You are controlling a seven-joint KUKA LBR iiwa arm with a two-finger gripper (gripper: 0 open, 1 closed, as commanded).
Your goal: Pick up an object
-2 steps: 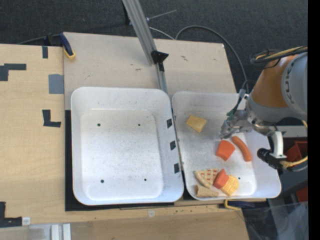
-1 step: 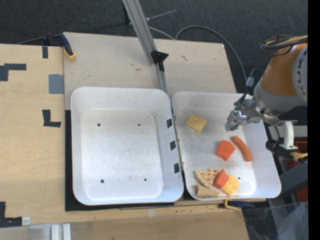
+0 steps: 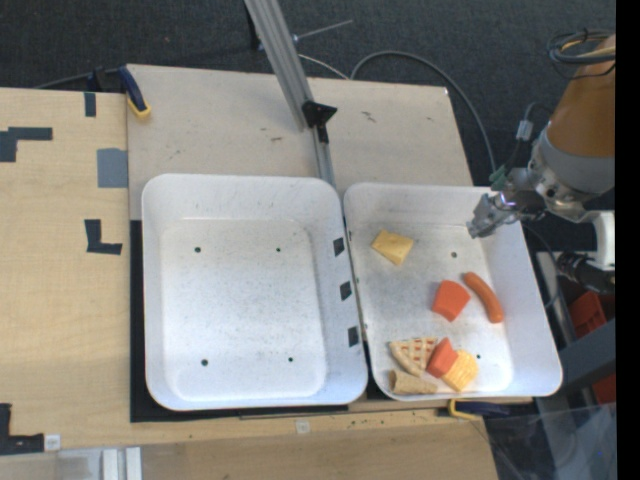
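Wooden bench (image 3: pixel 250 128) bearing two bins | gripper (image 3: pixel 487 215) hovering over right bin (image 3: pixel 520 268), finger state unreadable | descending squarely on sausage (image 3: pixel 483 297) seems wisest

The two bins, left bin (image 3: pixel 240 288) and right bin (image 3: pixel 520 313), look like white plastic, smooth with a dull shine and many small dark specks on the floors. The bench (image 3: pixel 60 298) under them looks like pale wood, matt, with pieces of grey tape (image 3: pixel 112 166) stuck near its left edge. Behind the bins lies a beige board (image 3: pixel 400 128), matt and a little scratched. A slanted rail (image 3: pixel 280 43) looks like brushed metal. The toy food in the right bin, such as the yellow wedge (image 3: pixel 392 247) and the orange sausage (image 3: pixel 483 297), looks like smooth matt plastic. The floor at the far edge looks like dark rough carpet (image 3: pixel 150 13). The gripper (image 3: pixel 487 215) looks like grey metal.
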